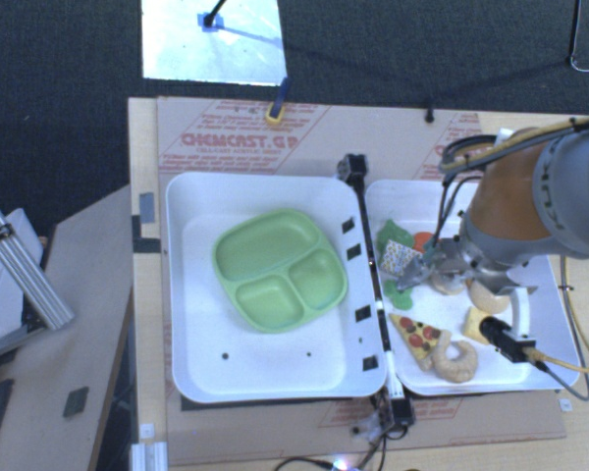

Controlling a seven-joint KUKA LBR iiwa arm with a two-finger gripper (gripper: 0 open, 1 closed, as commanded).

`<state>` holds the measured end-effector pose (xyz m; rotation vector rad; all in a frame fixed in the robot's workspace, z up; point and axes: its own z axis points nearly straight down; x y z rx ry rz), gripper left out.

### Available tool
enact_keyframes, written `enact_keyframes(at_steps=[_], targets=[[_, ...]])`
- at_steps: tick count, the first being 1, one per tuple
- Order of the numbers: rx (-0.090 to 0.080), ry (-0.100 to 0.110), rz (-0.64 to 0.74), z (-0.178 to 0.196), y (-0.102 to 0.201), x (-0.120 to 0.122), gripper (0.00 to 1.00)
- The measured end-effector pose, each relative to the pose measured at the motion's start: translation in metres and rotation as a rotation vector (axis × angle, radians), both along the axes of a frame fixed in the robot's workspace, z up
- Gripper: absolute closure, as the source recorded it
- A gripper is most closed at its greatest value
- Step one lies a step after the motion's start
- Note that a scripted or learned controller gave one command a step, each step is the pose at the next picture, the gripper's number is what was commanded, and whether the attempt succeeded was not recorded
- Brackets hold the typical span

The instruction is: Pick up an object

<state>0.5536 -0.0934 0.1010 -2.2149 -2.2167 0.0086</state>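
Note:
My gripper (pixel 419 274) hangs low in the right bin (pixel 548 275), reaching in from the right, near the bin's left side. Its tip lies just below a small patterned block (pixel 400 255) and a green leafy toy (pixel 393 234). A red piece (pixel 424 240) peeks out behind it. Below the gripper lie a toy pizza slice (pixel 418 334) and a tan doughnut (pixel 457 361). A yellow piece (pixel 475 325) and a beige piece (pixel 489 296) rest under the wrist, partly hidden by it.
The left bin (pixel 206 351) holds a green divided plate (pixel 280 269). A black divider rail (pixel 368 263) runs between the bins. A yellow cable (pixel 555 364) trails from the wrist over the right bin's front right corner.

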Motion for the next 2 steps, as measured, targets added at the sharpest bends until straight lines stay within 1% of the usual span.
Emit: enact_keyframes(at_steps=[1, 2], targets=[[-0.003, -0.012, -0.002, -0.0128, -0.0019, 0.0032, 0.00], [-0.003, -0.015, 0.000, -0.0052, -0.0012, 0.0050, 1.00]])
